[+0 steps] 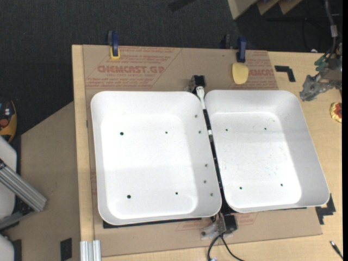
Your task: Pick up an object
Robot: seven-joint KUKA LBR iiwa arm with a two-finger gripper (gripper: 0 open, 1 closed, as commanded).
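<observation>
White and shallow, the left bin (103, 145) and right bin (310, 145) sit side by side, rims touching, on a brown cardboard tabletop (163, 64). A pale yellow piece (240, 73) lies just beyond the right bin's far rim, under a blue clamp (241, 47).
</observation>
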